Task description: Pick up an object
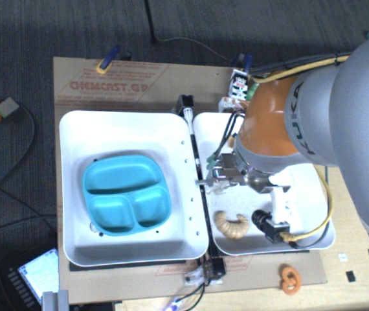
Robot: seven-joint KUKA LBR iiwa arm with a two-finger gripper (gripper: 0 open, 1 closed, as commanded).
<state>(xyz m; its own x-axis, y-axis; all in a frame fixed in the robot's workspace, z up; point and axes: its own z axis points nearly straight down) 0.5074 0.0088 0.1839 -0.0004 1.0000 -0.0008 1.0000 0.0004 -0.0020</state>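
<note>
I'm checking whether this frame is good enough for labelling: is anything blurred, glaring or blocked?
In the camera view, light is even and soft; the blue tray in the left bin is sharp with mild sheen. The white bins look nearly blown out. The arm, close to the lens, is soft and covers much of the right bin. The croissant is clear.

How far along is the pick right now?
Done: the arm is lowered over the right bin. In hand: nothing visibly gripped; its wrist hides the end effector. Left: grasp and lift an object, such as the tan croissant-shaped toy lying on the bin floor.
</note>
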